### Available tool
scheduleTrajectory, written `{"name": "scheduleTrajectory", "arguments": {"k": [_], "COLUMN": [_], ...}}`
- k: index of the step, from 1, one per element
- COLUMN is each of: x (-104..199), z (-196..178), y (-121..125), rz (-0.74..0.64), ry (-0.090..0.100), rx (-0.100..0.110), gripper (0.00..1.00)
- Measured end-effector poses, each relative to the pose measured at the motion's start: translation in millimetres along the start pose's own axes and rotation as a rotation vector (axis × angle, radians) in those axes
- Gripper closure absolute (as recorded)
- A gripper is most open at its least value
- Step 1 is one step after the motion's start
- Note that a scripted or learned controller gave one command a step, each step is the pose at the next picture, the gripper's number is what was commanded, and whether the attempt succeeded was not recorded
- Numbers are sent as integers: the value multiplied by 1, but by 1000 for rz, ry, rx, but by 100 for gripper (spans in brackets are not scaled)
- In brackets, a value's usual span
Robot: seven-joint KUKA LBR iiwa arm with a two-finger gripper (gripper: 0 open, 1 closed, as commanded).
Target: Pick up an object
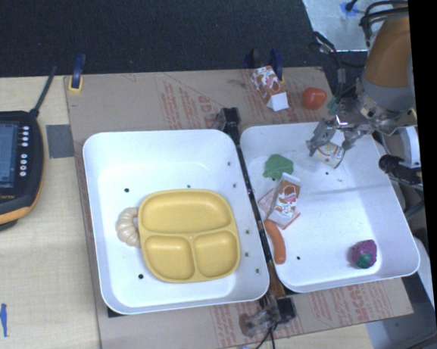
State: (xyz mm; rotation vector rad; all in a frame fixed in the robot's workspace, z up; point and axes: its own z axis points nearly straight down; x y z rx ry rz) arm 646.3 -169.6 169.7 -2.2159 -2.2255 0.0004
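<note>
One claw [329,149] up in the right bin's [382,216] far corner, fingers spread w/ a small pale item [334,155] between them, green piece [278,165] & carton [282,203] off to its left.

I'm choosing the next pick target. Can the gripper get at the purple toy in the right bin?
Probably yes: the purple toy lies alone near the right bin's front corner, nothing over it; the gripper hangs above the same bin.
</note>
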Motion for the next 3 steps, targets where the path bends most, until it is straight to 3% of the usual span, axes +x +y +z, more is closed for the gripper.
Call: {"name": "scheduleTrajectory", "arguments": {"k": [1, 3], "x": [67, 156], "z": [-19, -41], "y": [-16, -98], "rz": [-2, -3], "ry": [0, -1], "rx": [3, 4], "gripper": [100, 100]}}
